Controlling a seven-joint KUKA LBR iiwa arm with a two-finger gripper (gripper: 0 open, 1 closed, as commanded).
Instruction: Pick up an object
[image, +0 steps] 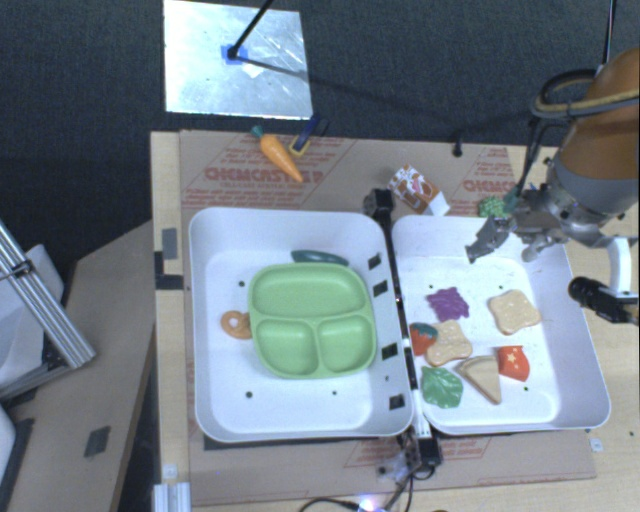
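A dark blue-grey carpet (80, 120) covers the floor around the table (170, 180), whose light wooden top carries a printed cardboard sheet (330, 165). A shiny metal plate (235, 60) lies on the carpet behind it. A metal frame (35, 300) stands at the left.

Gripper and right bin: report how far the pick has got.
Done: the arm has reached over the right bin. In hand: nothing; the gripper hangs above bare bin floor, up from the purple piece. Left: descend, grasp and lift; bread slice and other food pieces lie untouched.
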